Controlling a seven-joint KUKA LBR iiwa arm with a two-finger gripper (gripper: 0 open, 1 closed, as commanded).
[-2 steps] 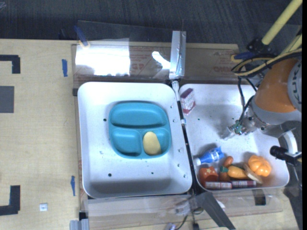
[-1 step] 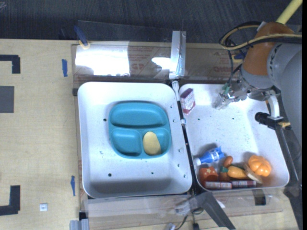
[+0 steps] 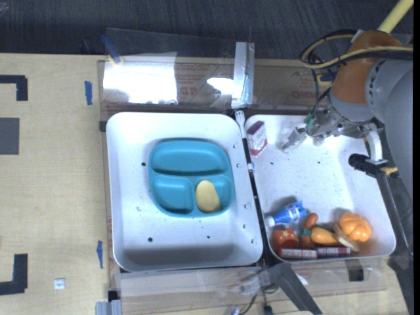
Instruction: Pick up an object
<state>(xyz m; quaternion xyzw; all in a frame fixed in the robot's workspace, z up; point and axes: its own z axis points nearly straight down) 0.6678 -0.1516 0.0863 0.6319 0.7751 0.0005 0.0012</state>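
We cannot tell our gripper's (image 3: 298,135) state above the right bin (image 3: 328,176); the small carton (image 3: 256,138) nearby looks light, stiff, best pinched across its flat sides.

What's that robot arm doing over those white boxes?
It is trying to pick something up. The gripper hangs over the back of the right bin, with nothing between its fingers. A small maroon and white carton sits nearby against the bin's left wall. More toys lie heaped at the front: a little pumpkin, a carrot and a blue bottle. In the left bin, a blue tray holds a yellow lemon-like thing.
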